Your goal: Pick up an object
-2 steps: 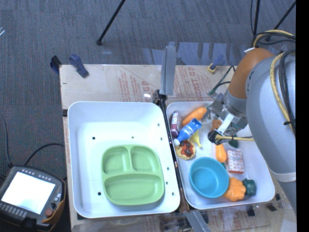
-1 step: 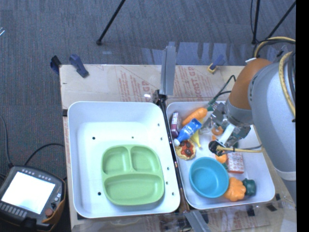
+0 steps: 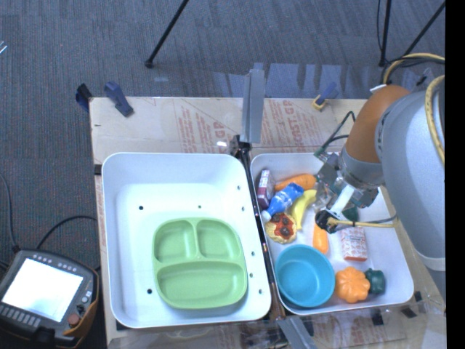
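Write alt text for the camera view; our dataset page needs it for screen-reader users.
A grey robot arm reaches from the right, its gripper low over the right bin, which holds a blue bowl, banana, bottle and other small items. The left bin holds a green divided plate.

High slanted overhead view; both bins [image 3: 116, 195] below
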Robot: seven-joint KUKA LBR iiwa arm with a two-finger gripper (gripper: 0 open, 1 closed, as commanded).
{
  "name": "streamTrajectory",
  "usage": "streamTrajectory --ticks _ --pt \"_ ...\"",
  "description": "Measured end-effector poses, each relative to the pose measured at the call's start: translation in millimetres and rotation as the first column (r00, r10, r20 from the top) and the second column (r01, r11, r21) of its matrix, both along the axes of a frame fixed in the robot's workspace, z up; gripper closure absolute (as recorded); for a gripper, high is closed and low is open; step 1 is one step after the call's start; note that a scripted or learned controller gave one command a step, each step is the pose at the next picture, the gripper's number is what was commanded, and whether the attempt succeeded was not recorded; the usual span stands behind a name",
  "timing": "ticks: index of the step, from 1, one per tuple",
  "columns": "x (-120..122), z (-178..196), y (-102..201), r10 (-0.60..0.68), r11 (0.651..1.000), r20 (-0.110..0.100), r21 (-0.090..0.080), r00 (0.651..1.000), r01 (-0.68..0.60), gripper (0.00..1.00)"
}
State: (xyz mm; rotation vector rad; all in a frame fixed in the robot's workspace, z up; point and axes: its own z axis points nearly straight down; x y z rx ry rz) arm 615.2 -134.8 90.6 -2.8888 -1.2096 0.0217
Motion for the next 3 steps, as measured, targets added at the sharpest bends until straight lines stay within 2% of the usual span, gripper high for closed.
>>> streamTrajectory --ticks 1,2,3 --pt "8 55 -6 -0.095 0.995 0.013 -0.002 0.995 0.095 1.00" --pt "-48 138 0 -0.102 0.995 0.016 -0.003 0.995 0.102 1.00" --pt "-50 134 0 -0.102 0.995 0.008 -0.003 0.995 0.102 0.00"
